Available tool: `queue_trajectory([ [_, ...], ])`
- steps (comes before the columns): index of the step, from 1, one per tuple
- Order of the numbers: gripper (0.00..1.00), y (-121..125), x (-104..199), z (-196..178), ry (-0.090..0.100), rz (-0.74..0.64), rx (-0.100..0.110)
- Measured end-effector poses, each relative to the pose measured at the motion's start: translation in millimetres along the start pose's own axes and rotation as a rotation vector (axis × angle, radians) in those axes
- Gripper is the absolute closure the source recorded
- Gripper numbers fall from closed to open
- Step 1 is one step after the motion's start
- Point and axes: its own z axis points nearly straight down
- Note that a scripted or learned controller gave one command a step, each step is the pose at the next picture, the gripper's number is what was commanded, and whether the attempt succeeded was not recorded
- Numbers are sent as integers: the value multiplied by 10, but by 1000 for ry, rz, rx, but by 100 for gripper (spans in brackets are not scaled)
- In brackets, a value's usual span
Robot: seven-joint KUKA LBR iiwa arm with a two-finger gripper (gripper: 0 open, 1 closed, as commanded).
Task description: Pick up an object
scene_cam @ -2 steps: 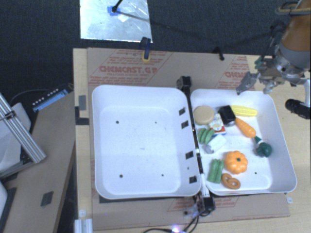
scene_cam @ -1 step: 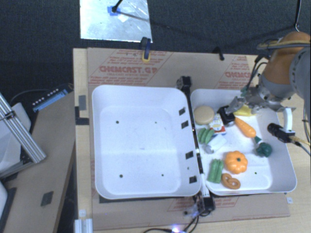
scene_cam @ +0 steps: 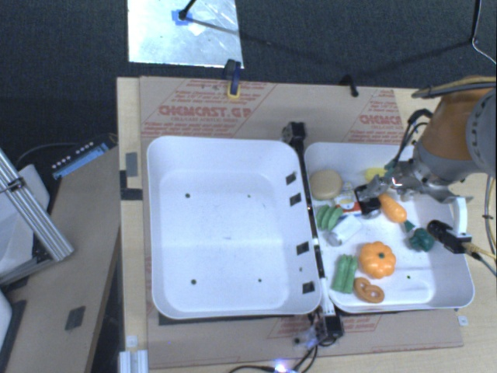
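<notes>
Pincer (scene_cam: 371, 195) is low in the right bin (scene_cam: 466, 286), toward its far side; whether it is parted or closed on anything cannot be told. Just beside it lies an orange carrot-shaped toy (scene_cam: 393, 209), the likeliest target. Nearer the bin's front sits a pumpkin (scene_cam: 377, 259). Judged step: descent for the grasp. Next: close, then lift straight.

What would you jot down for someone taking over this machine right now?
Gripper: low in the right bin, among the toys; grip state unclear.
Things: all in the right bin: orange pumpkin, pretzel, green pieces, tan round, small orange piece beside the gripper.
Done: nothing visibly lifted.
Left: grasp one object and raise it.
</notes>
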Motion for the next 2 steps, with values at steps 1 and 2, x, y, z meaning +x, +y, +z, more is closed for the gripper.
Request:
queue_trajectory([
  [1, 0, 585, 186, 54, -1, 10, 51],
  [2, 0, 395, 51, 41, 11, 6, 5],
])
